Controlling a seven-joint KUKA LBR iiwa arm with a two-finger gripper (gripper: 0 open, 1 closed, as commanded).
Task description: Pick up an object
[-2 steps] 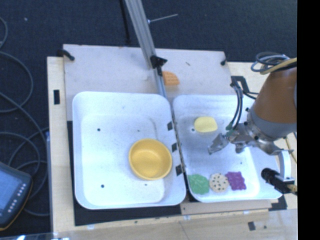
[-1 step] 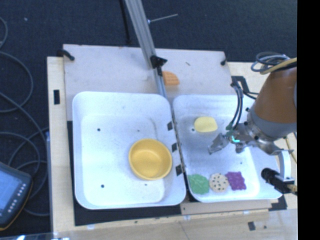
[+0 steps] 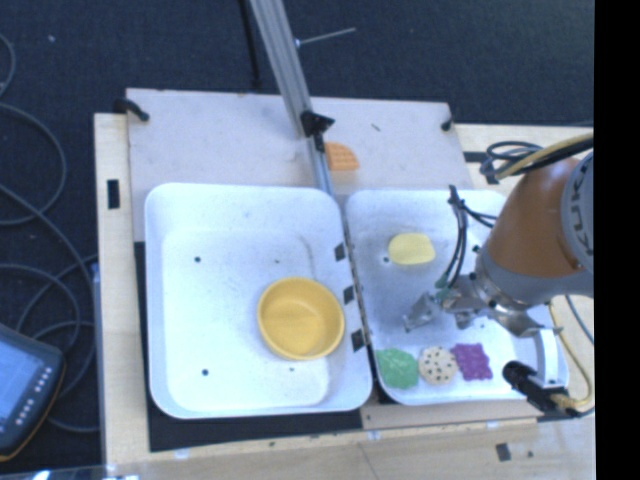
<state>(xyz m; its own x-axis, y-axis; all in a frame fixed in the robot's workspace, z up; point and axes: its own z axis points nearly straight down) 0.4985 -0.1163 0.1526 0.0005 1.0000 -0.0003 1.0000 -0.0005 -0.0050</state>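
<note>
Over the right bin (image 3: 375, 228) your gripper (image 3: 424, 313) hangs above bare floor with nothing between its fingers; whether they're wide or narrow, I honestly can't tell. Pick one target and commit: the pale yellow lump (image 3: 410, 249) sits alone just up-bin, probably your easiest grab. The green blob (image 3: 398, 367), cookie (image 3: 436, 365) and purple piece (image 3: 471, 361) crowd the near edge. Your arm (image 3: 535, 233) reaches in from the right, wrist angled down-left.

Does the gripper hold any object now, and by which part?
Nothing appears held: the gripper hangs over bare floor of the right bin, no object between its fingers.
</note>
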